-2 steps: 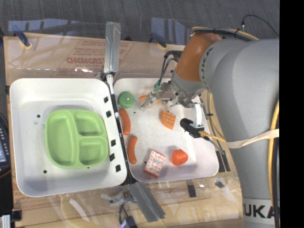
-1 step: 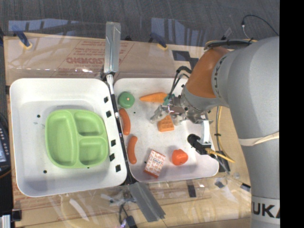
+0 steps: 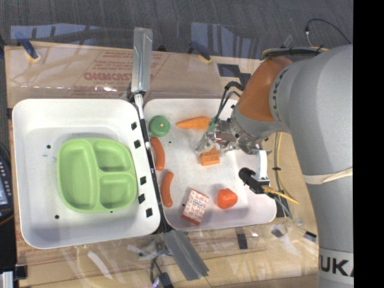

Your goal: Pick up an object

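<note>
Pick attempt in progress: nothing is being lifted yet.
End effector (image 3: 211, 144) is hovering low in the right bin (image 3: 180, 110), touching or just above an orange block (image 3: 209, 157); finger spread cannot be told; grasp and lift are remaining.

Glossy plastic green tray (image 3: 95, 174), smooth white bins (image 3: 24, 161), matt cardboard-looking carton (image 3: 195, 206).

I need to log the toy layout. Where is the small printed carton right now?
The printed carton lies in the right bin, near its front edge, between a sausage to its left and a red-orange tomato-like toy to its right.
</note>
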Motion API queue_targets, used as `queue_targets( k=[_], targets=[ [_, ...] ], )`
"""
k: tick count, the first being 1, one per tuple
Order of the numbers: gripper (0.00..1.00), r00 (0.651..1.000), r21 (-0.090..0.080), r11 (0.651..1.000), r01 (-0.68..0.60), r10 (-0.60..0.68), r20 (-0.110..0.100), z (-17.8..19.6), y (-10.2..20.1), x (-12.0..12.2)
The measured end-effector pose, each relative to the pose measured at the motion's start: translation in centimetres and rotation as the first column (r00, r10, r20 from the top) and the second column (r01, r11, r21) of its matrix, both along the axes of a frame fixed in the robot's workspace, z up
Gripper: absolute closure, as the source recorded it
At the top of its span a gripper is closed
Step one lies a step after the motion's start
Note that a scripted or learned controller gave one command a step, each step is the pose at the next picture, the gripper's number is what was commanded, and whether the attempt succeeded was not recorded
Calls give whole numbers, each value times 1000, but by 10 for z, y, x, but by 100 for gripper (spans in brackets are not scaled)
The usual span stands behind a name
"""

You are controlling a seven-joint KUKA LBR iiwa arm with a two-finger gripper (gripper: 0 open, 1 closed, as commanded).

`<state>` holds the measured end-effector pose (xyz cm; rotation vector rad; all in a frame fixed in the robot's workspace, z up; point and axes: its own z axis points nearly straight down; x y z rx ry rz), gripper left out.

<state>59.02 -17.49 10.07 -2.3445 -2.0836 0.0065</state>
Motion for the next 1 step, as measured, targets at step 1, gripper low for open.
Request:
queue_targets(
  k=[1],
  targets=[
    [100,991,0,991,-132,132,12,127,102,21]
  ],
)
